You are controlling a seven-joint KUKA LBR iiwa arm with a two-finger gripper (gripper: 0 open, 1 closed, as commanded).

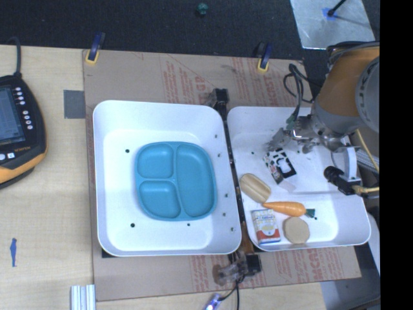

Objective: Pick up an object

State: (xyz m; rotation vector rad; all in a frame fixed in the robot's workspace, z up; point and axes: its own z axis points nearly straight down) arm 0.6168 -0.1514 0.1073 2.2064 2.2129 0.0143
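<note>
The grey arm (348, 89) with its orange band reaches in from the right over the right bin (322, 234), and its tool (279, 163) hangs low above the bin's upper middle. Whether the tool is wide, narrow or holding anything, I cannot tell (its tip is a dark, patterned blur). 4 things lie in the lower half of that bin: a tan bread roll (255, 188) near the left wall, a toy carrot (288, 208) just right of it, a small red-and-white carton (265, 227) below, and a round beige biscuit (297, 230) beside the carton. The left bin (116, 124) holds a blue 3-compartment plate (175, 179). A black-and-orange teach pendant (16, 131) rests on the surface at far left.
</note>
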